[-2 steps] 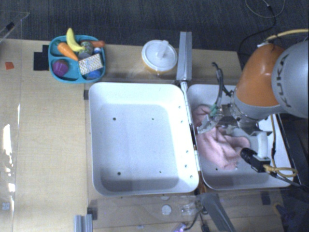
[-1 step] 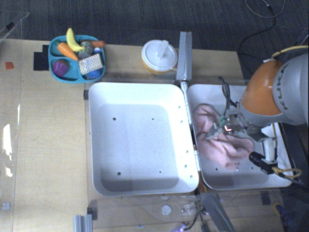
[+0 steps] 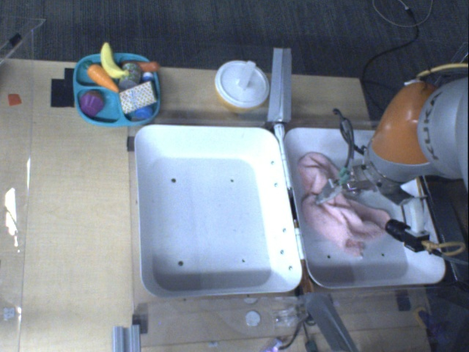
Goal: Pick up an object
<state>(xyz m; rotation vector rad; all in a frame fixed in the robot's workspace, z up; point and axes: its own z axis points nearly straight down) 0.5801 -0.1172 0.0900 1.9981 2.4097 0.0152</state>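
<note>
Fingers (image 3: 338, 184) press into the pink cloth (image 3: 338, 215) in the right bin (image 3: 381, 271). Whether they are apart or clamped is seemingly hidden; I cannot tell.

I am looking down on two white bins, and the arm (image 3: 432, 127) is reaching in from the right over the right bin (image 3: 381, 270), its gripper (image 3: 338, 184) sitting low against a crumpled pink cloth (image 3: 333, 207) that is lying across that bin's middle. The left bin (image 3: 209, 211) is sitting just beside it (their rims nearly touching). Behind them a blue tray of toy food (image 3: 116, 88) and a white lidded cup (image 3: 242, 85) are resting on the bench.
</note>
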